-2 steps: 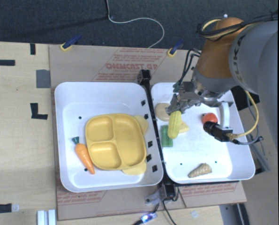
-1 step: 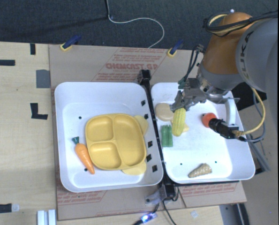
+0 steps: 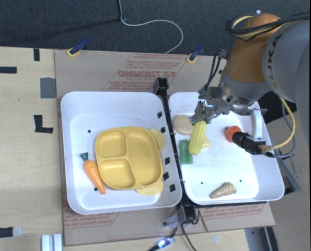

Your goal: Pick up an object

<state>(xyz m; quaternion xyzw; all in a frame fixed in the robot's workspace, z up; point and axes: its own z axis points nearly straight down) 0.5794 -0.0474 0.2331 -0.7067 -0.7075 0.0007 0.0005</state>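
Jaws closed on the corn at its upper end. Light, stiff, probably smooth plastic; a mid-cob grip would swing less.

Yellow scraps half under the divided plate; arm cut off at the right edge.

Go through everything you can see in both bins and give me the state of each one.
gripper: over the right bin, shut on corn cob
corn cob: upright, hanging from the gripper
yellow divided tray: flat in left bin
carrot: lying beside the tray
green piece: lying in right bin
beige cone: lying on its side
red piece: resting by the arm
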